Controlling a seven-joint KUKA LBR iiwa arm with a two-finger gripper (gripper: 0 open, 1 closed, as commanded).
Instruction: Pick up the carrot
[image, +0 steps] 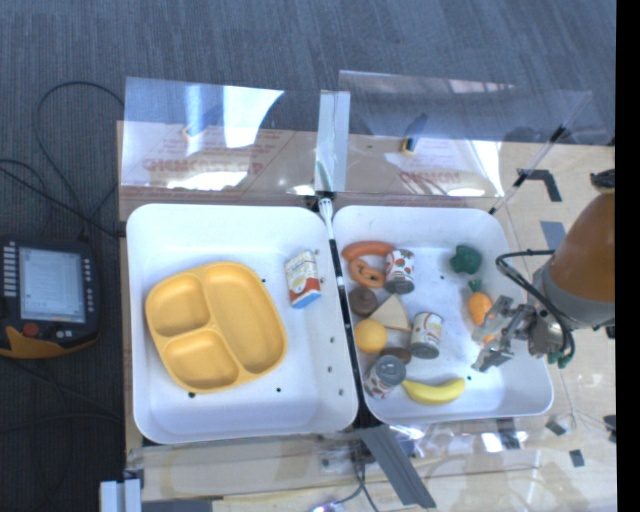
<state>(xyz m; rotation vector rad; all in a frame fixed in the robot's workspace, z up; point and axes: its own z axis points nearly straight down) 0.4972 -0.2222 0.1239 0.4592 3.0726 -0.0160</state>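
The carrot (481, 306) is small and orange with a green top, and it lies near the right wall of the right bin (520, 400). My gripper (491, 335) hangs just to the right of the carrot and slightly nearer the front, low over the bin floor. Its fingers are spread open, one by the carrot's right side and the other toward the bin's front. Nothing is clearly held between them. The grey arm with its orange band (590, 260) comes in from the right.
The right bin also holds a broccoli (464, 259), a sausage (367, 249), a donut (367, 271), three cans (427, 335), a lemon (370, 335), a cheese wedge (396, 314) and a banana (434, 390). In the left bin are a yellow divided plate (214, 325) and a small carton (303, 277).
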